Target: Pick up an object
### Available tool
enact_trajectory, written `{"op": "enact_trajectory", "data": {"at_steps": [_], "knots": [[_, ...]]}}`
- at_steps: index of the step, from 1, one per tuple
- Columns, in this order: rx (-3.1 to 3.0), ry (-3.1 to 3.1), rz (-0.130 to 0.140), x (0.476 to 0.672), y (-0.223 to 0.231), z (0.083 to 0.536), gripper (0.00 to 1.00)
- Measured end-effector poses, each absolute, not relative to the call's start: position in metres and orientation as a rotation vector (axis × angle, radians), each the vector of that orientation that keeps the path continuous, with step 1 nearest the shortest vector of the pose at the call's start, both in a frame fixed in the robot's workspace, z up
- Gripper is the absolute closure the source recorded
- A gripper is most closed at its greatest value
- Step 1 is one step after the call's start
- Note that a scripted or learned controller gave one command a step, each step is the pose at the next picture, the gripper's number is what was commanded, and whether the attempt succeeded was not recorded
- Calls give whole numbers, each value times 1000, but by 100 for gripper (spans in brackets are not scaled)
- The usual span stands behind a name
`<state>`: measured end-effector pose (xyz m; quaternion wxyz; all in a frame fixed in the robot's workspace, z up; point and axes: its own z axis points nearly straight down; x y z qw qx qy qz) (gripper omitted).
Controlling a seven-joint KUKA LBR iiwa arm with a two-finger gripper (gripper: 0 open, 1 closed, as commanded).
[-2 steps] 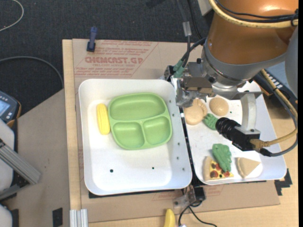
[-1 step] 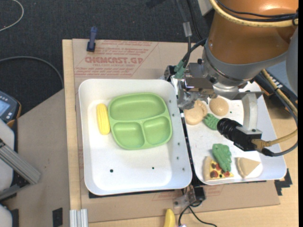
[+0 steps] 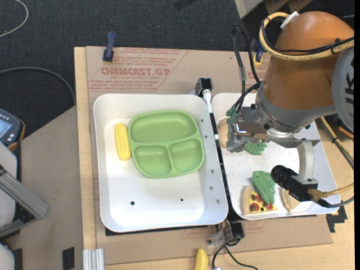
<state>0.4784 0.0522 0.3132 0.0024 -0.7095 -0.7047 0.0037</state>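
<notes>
- Beneath the arm's orange band, the gripper [image 3: 247,133] hangs over the right bin [image 3: 322,161]; its opening cannot be made out.
- Just beside it lies a green toy [image 3: 256,147], nothing visibly gripped.

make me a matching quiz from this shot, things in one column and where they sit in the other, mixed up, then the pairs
Things:
1. corn
2. green tray
3. pizza slice
4. gripper

Places:
A. near corner of the right bin
B. middle of the left bin
C. over the right bin, by the divider between the bins
D. left bin, just left of the tray

Pairs: 1-D, 2-B, 3-A, 4-C
</notes>
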Motion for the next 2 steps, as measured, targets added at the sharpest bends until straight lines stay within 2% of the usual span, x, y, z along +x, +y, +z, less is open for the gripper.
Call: {"op": "enact_trajectory", "data": {"at_steps": [1,2], "knots": [[-2220,-2227,-7,480,88,372,100],[-2223,-2218,0,523,74,265,100]]}}
